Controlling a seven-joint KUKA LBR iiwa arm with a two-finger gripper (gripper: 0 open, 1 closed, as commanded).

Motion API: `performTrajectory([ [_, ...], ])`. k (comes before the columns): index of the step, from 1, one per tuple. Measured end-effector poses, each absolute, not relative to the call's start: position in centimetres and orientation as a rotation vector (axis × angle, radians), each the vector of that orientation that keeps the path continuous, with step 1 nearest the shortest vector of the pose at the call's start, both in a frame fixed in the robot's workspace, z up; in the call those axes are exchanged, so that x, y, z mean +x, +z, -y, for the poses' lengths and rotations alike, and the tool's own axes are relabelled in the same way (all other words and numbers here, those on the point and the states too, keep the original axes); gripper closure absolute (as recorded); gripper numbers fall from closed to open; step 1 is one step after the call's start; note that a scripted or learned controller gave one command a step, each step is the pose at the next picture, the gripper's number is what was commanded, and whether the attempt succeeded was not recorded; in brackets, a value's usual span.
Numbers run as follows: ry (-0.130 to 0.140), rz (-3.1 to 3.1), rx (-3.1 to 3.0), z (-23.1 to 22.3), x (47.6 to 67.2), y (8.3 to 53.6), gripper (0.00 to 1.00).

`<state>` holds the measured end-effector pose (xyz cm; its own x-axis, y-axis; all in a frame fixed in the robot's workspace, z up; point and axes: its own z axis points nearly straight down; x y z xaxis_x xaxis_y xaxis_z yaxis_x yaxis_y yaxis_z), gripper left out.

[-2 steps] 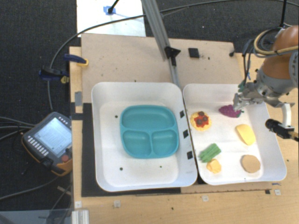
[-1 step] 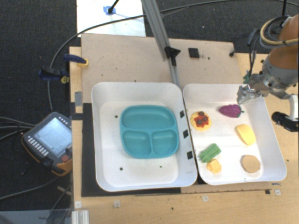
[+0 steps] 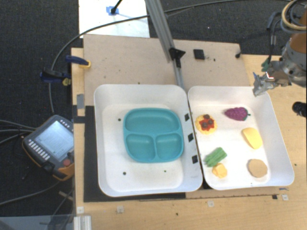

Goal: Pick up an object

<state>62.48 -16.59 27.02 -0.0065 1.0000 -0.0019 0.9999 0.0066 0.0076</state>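
White shallow right bin (image 3: pixel 276 123) on your desk holds small toy foods spread apart for easy picking; the purple grape bunch (image 3: pixel 237 113) lies nearest. Your gripper (image 3: pixel 261 86) hovers above the bin's far corner; finger spacing cannot be told.
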Motion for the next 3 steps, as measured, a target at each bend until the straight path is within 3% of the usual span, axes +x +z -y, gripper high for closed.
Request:
performTrajectory([
  [3,0.001,-2.233,2.213,2.4,56.4,24.5,1.0],
])
